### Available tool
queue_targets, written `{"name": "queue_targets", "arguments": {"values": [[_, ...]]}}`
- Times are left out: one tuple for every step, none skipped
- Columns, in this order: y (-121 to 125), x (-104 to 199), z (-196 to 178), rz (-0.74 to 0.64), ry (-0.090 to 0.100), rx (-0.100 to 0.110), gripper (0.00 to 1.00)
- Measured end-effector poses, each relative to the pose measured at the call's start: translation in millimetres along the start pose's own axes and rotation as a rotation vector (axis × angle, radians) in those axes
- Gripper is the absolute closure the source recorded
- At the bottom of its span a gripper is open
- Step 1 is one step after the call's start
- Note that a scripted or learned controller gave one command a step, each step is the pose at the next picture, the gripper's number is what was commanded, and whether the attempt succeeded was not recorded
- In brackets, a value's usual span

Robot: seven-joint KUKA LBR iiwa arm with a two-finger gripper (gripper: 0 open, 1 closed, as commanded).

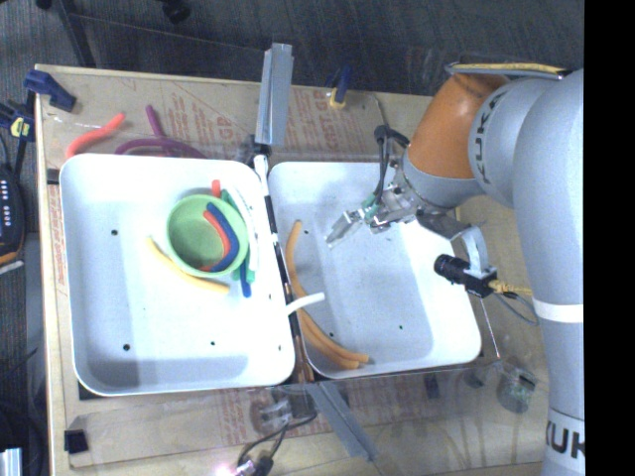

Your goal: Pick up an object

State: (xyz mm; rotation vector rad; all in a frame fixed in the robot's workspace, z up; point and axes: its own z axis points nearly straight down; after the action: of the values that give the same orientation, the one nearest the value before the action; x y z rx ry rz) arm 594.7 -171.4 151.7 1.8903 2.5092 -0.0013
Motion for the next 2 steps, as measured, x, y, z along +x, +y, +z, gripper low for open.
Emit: {"name": "queue_targets", "arguments": {"values": [[50.7, 41.7, 57.4, -0.114, -0.011, -0.001, 0.0], [52.5, 45.6, 47.5, -0.121, -0.004, -0.002, 1.0]]}}
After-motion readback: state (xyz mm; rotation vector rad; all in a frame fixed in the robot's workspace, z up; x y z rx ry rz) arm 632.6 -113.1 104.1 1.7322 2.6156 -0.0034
